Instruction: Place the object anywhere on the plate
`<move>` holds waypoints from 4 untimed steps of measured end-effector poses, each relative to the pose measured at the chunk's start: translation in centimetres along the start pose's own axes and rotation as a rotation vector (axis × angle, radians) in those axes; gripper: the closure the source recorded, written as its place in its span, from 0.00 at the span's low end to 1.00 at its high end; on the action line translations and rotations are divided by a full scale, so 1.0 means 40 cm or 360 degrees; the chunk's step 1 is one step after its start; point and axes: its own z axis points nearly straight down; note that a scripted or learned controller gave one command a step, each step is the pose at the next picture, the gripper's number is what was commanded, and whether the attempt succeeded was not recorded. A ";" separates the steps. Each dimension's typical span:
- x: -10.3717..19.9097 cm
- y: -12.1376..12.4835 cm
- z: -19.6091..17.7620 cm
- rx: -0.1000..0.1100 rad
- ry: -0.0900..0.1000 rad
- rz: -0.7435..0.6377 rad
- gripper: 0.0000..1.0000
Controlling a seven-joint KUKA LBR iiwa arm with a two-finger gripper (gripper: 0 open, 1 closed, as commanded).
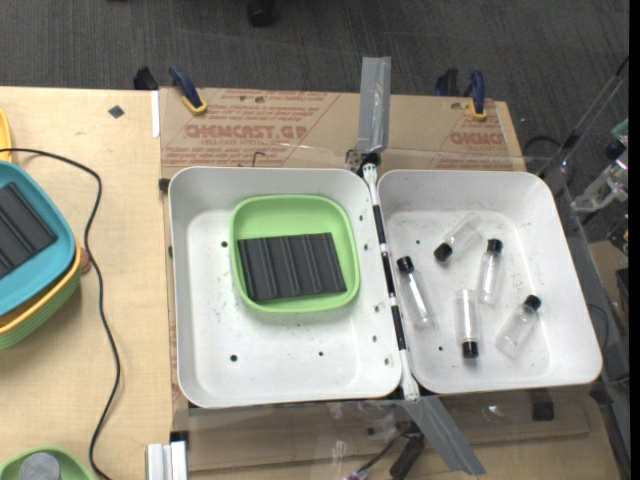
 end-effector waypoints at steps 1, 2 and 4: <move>-0.047 -0.059 -0.032 0.0001 0.0000 0.0166 0.00; -0.076 -0.058 0.020 0.0001 0.0001 0.0320 0.00; -0.123 -0.079 0.053 0.0001 0.0000 0.0721 0.00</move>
